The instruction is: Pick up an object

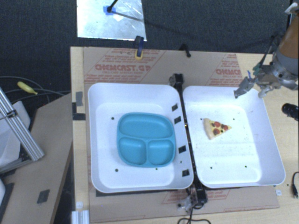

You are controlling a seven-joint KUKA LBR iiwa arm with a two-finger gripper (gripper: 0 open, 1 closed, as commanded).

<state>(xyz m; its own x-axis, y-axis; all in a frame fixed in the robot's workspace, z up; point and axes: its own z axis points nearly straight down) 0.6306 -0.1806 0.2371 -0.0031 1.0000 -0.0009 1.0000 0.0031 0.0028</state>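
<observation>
At three o'clock we see the gripper (pixel 252 86) hovering over the right bin's (pixel 243 176) upper right edge, its two fingers spread apart with nothing between them. Toward its seven o'clock, a toy pizza slice (pixel 216 128) lies in that bin. The left bin (pixel 105 171) holds a blue divided plate (pixel 145 139).

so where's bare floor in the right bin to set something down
In the right bin, the floor is bare in front of the pizza slice toward the near rim, and right of it. The gripper crowds the far right corner.
</observation>
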